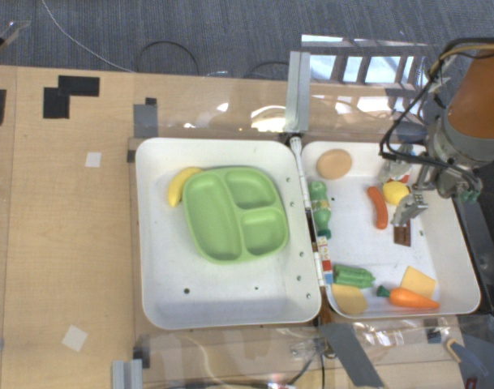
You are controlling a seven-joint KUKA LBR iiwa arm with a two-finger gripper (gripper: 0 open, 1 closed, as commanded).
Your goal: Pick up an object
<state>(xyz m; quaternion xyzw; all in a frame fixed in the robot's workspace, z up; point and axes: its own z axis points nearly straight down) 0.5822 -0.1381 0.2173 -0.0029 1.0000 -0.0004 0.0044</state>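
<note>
My gripper (pixel 405 217) hangs low over the right bin (pixel 441 241), reaching in from the right below the orange-banded wrist. Just to its left lie a yellow lemon (pixel 395 191) and a red sausage (pixel 380 207). I see nothing held in the gripper. Elsewhere in this bin are a tan round bun (pixel 334 164) at the back, a green bottle-like toy (pixel 318 203) along the left wall, a green vegetable (pixel 354 276), a tan piece (pixel 350 300), a yellow cheese wedge (pixel 418 281) and an orange carrot (pixel 410 299) at the front.
The left bin (pixel 173 290) holds a green divided plate (pixel 234 213) with a yellow banana (pixel 180 185) at its back left edge. A metal divider (pixel 296 104) and frame stand behind the bins. Cables run beside the wrist at the right.
</note>
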